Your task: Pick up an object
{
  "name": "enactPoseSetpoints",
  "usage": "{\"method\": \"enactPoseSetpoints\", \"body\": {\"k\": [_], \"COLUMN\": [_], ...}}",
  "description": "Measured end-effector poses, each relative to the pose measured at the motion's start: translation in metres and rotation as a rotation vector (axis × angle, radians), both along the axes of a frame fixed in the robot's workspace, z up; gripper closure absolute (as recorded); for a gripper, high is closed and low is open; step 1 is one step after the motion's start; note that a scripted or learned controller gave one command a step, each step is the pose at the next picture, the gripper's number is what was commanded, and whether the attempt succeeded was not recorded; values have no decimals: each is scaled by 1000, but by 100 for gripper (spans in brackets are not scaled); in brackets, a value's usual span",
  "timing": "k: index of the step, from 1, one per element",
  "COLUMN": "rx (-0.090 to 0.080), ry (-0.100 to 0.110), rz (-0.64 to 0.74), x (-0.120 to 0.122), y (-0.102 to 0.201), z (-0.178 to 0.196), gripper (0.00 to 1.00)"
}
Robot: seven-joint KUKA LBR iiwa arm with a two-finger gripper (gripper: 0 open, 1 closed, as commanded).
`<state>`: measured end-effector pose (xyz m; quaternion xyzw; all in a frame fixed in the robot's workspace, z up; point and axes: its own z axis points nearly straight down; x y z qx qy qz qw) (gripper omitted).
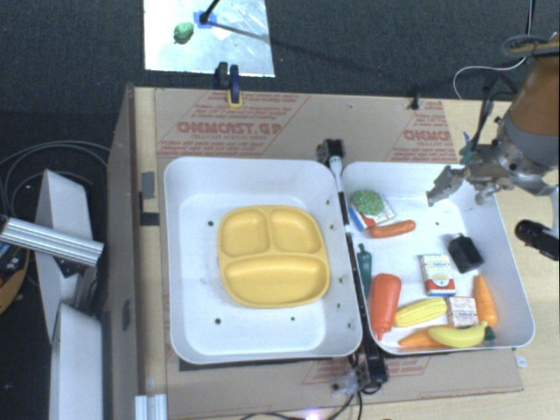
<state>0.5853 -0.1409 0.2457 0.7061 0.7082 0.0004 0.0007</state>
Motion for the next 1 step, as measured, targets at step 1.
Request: {"method": "enactPoseSetpoints", "body": {"k": [1], "rx": [1], "ry": [3], "rz": [1], "x": [-8], "y": [34], "z": [-122], "gripper": [0]}}
